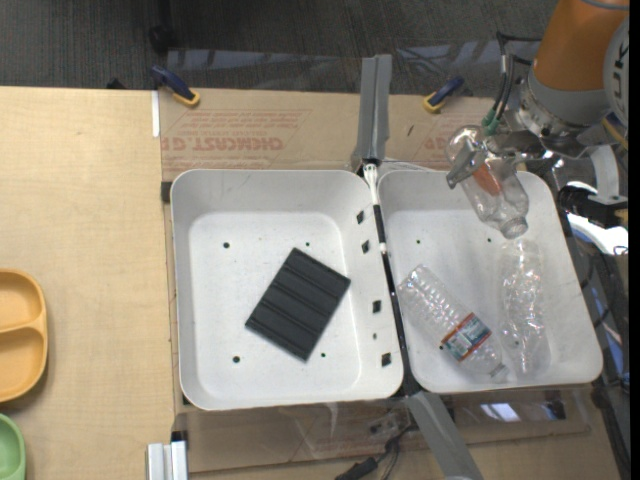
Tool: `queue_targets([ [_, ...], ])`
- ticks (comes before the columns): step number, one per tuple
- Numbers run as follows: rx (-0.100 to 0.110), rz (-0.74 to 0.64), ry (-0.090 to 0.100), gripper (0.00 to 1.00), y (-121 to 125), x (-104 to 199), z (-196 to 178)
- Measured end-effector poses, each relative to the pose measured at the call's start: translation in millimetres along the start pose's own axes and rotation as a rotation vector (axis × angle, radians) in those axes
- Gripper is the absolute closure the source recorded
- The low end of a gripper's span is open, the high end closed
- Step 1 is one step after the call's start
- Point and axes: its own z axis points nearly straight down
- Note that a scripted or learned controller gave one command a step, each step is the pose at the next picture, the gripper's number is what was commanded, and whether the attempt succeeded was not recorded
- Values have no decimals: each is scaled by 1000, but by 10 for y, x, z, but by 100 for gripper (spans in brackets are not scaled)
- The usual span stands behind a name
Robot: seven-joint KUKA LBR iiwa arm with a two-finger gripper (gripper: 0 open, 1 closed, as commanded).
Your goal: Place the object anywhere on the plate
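A black ridged rectangular plate (pixel 298 303) lies flat and askew in the left bin (pixel 200 228). Over the far part of the right bin (pixel 575 368), my gripper (pixel 482 168) hangs below the orange-banded arm. It is shut on a clear plastic bottle (pixel 503 204), which dangles tilted from the fingers with its upper end across the bin's far rim. The bottle is far to the right of the plate, with the divider between the bins in between.
Two more clear bottles lie in the right bin: one with a red label (pixel 450 323) and a crumpled one (pixel 525 308). A yellow divided tray (pixel 15 333) and a green dish (pixel 8 448) sit at the left edge. Clamps (pixel 175 86) hold the cardboard behind the bins.
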Motion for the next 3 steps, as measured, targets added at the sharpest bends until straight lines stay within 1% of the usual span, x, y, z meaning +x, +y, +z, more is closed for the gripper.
queue_targets([
  [1,-2,-230,0,100,71,62,-50],
  [2,-4,-489,-2,100,30,-584,-172],
  [3,-3,-861,1,100,-249,-624,2],
])
